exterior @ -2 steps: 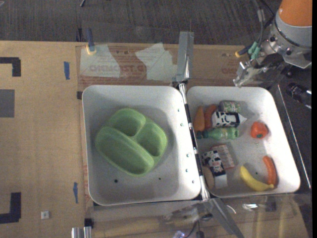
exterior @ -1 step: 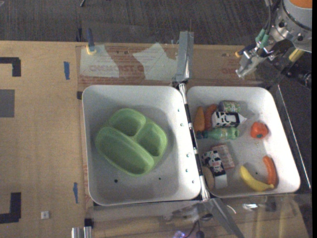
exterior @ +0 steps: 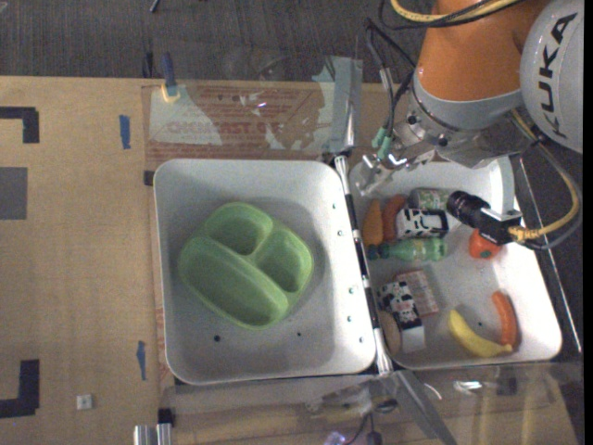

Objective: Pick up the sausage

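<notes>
Overhead, a KUKA arm reaches over the right bin. Gripper hovers at that bin's top-left corner, well apart from the sausage, which lies near the bin's bottom-right w/ a banana just beside it. Can't tell the gripper's state; nothing seen in it. Step looks like approach: next move needs travel across the bin, then descent over the sausage.

Sausage: reddish-orange, elongated, lying flat near the right bin's lower right corner, one end touching the banana.
</notes>
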### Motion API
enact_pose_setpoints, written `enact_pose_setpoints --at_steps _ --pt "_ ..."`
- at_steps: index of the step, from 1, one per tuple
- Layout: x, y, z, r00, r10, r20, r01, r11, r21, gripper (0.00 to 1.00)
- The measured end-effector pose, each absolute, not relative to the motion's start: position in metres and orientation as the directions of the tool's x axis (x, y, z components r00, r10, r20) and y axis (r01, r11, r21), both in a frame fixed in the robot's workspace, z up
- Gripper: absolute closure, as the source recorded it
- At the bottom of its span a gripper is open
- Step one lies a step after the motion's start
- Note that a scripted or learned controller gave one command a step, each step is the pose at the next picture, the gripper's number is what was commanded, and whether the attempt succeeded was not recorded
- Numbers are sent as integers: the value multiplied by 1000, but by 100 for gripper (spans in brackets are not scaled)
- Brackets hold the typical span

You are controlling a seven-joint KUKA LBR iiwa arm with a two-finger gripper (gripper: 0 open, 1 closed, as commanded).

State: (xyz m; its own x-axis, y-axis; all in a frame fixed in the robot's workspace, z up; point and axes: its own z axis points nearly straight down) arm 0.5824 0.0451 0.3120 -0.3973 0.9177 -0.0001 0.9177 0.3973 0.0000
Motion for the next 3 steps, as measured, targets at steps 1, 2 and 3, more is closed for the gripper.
enact_pose_setpoints --at_steps 1,2,3 --pt "561 32 301 -308 952 1 952 308 -1 100" --pt "561 32 301 -307 952 1 952 307 -1 0" --pt "516 103 153 -499 867 1 867 499 -1 0"
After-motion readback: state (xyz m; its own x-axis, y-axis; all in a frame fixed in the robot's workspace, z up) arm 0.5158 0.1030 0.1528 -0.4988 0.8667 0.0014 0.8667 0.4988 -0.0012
